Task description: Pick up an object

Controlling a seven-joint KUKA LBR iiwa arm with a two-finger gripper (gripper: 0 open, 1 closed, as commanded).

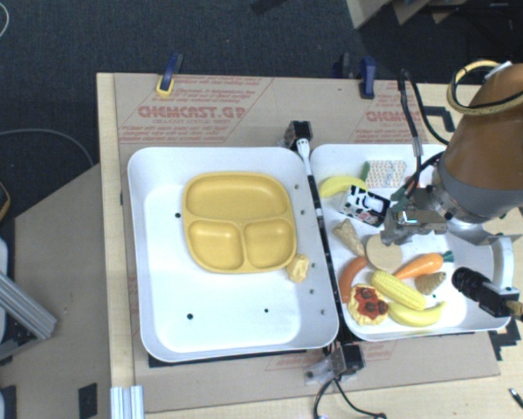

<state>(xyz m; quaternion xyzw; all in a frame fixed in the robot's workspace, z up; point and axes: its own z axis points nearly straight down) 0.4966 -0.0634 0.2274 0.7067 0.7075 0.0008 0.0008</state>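
My gripper point(402, 223) hangs low over the middle of the right bin point(326, 160), just above a tan round disc point(383, 256). Around it lie toy foods: a small yellow banana point(337, 186), a black-and-white piece point(363, 202), a patterned block point(385, 174), a beige shell-like piece point(347, 233), an orange carrot point(418, 265), a corn cob point(398, 288), a pizza slice point(368, 304), a red sausage point(351, 275) and a larger banana point(416, 315). Nothing shows between the gripper and these.
The left bin point(156, 260) holds a yellow divided plate point(239, 219) and a small pale yellow lump point(298, 269) by its right wall. The arm's grey and orange body point(492, 147) covers the right bin's far right side.
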